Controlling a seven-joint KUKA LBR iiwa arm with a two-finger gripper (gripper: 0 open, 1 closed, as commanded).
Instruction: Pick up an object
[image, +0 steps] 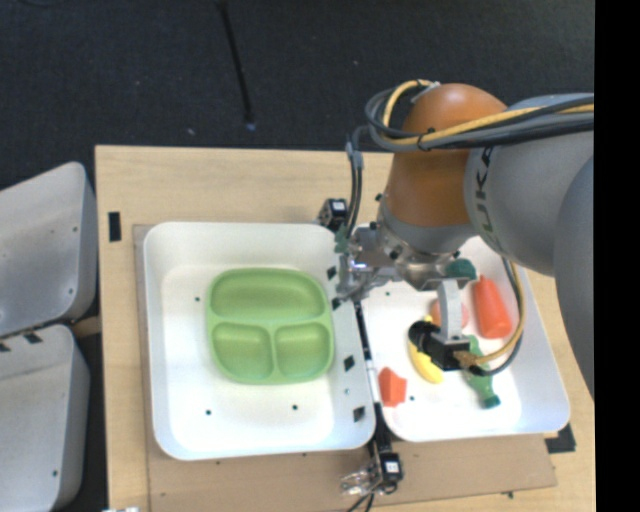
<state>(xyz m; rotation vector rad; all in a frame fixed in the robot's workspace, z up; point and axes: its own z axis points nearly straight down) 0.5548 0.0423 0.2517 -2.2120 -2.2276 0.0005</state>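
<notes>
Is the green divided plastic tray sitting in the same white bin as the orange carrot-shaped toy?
No, the green divided tray lies in the left bin, the carrot toy in the right one.

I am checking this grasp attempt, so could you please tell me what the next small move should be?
Probably a short descent onto the yellow object. The pincer hangs right over it in the right bin, near the orange carrot-like piece, and nothing is visibly lifted yet.

Smooth, glossy plastic forms the green tray (270, 325) and white bins (180, 420); the bench (200, 170) looks matt wood.
</notes>
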